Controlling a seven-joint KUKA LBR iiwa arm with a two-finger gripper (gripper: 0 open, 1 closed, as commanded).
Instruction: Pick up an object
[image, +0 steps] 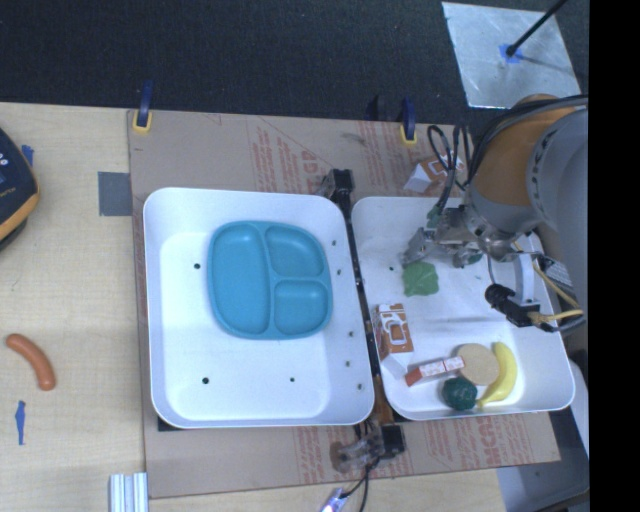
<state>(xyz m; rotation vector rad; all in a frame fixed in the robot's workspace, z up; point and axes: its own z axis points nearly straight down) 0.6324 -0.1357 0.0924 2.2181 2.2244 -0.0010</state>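
Within the right bin (560, 395), the hand (420, 252), grip unclear, hovers over a green object (421, 279).

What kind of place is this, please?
Probably a robotics lab test bench, not a home. Two white bins sit on a clamped board, a grey arm with a gripper reaches over toy food such as a banana, and a divided blue plate lies alone.

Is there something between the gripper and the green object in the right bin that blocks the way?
Nothing visible does. The gripper sits directly above the green object in the right bin. The other items lie nearer the front edge: banana, dark green ball.
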